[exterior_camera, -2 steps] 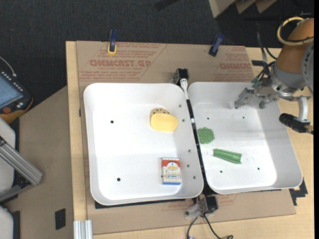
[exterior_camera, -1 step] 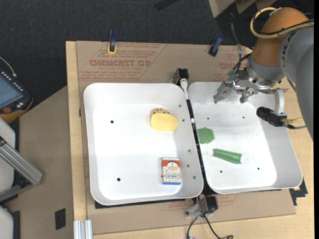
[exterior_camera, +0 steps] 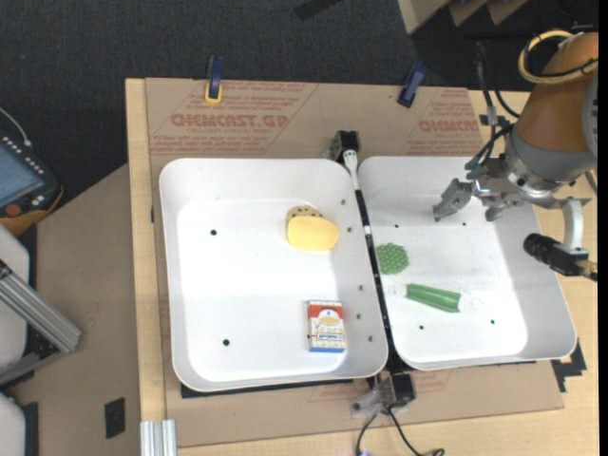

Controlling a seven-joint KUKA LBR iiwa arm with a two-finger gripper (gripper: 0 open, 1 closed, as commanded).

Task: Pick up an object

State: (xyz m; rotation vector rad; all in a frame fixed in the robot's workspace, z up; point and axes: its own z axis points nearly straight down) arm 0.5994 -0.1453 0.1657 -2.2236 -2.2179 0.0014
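Claw fingers stand apart, gripping nothing: the gripper [exterior_camera: 478,200] hangs over the right white plastic bin [exterior_camera: 513,340], up near its far wall. For a clean pick it should centre over one item and drop straight. Left white bin [exterior_camera: 190,331] holds a yellow rounded lump [exterior_camera: 313,232] and a small printed carton [exterior_camera: 326,327]; the right bin has a green knobbly ball [exterior_camera: 391,257] and a green stick-shaped piece [exterior_camera: 433,297], both nearer.

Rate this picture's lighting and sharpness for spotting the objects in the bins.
Camera view: light is even and soft, the white bins bright without hiding anything; the yellow rounded lump and green stick read crisply; the small printed box has unreadable print; the hand looks slightly soft.
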